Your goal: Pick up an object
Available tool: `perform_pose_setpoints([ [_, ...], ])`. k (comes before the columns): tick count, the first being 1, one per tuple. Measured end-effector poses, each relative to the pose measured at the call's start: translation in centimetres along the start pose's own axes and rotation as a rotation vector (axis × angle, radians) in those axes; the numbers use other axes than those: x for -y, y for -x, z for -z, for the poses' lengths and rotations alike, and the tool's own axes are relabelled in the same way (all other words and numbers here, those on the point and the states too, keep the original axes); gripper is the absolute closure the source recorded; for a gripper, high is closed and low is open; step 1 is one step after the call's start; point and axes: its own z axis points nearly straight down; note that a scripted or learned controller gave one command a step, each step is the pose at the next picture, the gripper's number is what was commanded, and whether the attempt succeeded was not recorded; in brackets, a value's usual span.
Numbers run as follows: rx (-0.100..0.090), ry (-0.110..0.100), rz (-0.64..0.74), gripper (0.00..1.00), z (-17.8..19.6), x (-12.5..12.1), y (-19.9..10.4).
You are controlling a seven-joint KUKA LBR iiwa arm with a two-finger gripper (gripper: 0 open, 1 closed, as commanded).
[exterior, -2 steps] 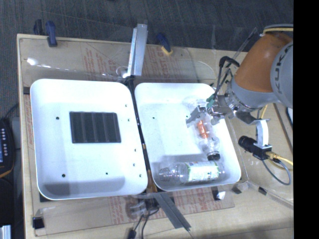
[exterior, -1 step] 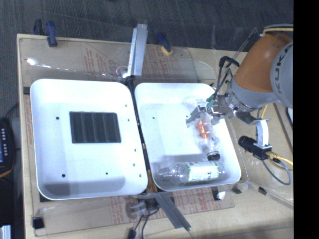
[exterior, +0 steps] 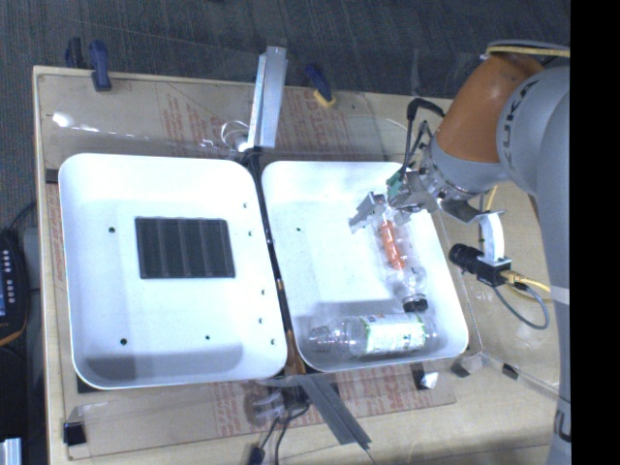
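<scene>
My gripper hangs over the back of the right bin, reaching in from the right. Right beside it, toward the front, a clear plastic bottle with orange contents runs down to a black cap; its upper end meets the gripper. A second clear bottle with a pale label lies on its side along the bin's front wall. A black ribbed rectangular plate lies flat in the left bin.
The two bins meet at a dark divider. A grey metal bar stands behind them, and blue clamps grip the bench's back edge. The right bin's left half is bare white floor.
</scene>
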Motion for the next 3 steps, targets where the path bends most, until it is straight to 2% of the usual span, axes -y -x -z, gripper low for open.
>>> perform_pose_setpoints([
  [1,0.001,0.003,0.027,0.00,0.2,-2.3,0.4],
  [2,-0.004,-0.004,-0.010,0.00,-9.7,1.5,-0.3],
  [3,0.001,0.003,-0.011,0.00,1.5,1.3,0.1],
])
